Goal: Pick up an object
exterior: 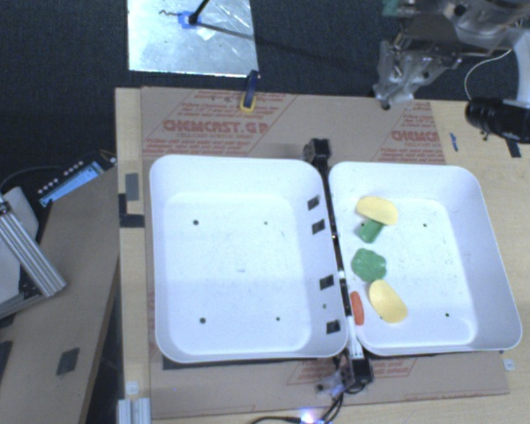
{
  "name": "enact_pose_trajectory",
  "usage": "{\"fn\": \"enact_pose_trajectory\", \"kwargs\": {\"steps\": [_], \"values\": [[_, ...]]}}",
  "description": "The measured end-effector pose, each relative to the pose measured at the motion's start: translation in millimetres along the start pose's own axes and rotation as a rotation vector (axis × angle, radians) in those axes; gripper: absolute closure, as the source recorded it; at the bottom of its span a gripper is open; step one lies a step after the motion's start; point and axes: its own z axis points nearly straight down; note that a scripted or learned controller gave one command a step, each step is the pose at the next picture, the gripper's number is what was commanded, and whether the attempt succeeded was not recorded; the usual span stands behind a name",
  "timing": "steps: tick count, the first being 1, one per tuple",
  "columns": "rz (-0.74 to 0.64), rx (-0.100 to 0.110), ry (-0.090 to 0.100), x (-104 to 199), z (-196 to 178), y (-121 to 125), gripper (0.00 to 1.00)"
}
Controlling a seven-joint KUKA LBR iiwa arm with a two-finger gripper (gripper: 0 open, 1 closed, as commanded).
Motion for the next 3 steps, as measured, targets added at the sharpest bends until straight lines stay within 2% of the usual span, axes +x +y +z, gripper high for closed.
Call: {"fn": "enact_pose_trajectory", "kwargs": {"steps": [1, 2, 3], "values": [[-0.002, 0.003, 0.002, -24, -2, -77, 1.00], [0.013, 0.001, -0.004, -179, -1, -76, 1.00], [-0.005, 0.014, 0.003, -136, 182, -80, 1.00]]}}
